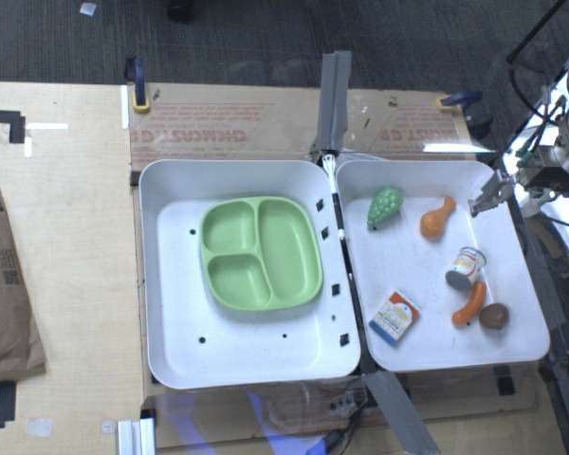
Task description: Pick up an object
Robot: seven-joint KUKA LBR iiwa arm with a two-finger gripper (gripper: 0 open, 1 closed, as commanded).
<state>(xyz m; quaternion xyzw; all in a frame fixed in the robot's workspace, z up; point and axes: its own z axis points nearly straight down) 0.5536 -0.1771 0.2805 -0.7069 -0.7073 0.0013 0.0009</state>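
The right bin (436,349) holds several small objects. A green bumpy fruit (384,207) lies at its back left and an orange drumstick-shaped toy (437,217) sits beside it. A small tin can (465,267) lies near the right wall, with an orange sausage-shaped piece (468,303) and a brown ball (494,317) in front of it. A small blue and orange box (394,318) rests near the front left. My gripper (490,195) hangs at the bin's back right corner, above the rim, apart from all the objects and nearest the drumstick toy.
The left bin (171,339) bears a green divided plate (262,252). A grey post (334,102) rises behind the gap between the bins. Cardboard (228,126) lies behind the bins, and a brown paper bag (5,282) sits on the bench at far left.
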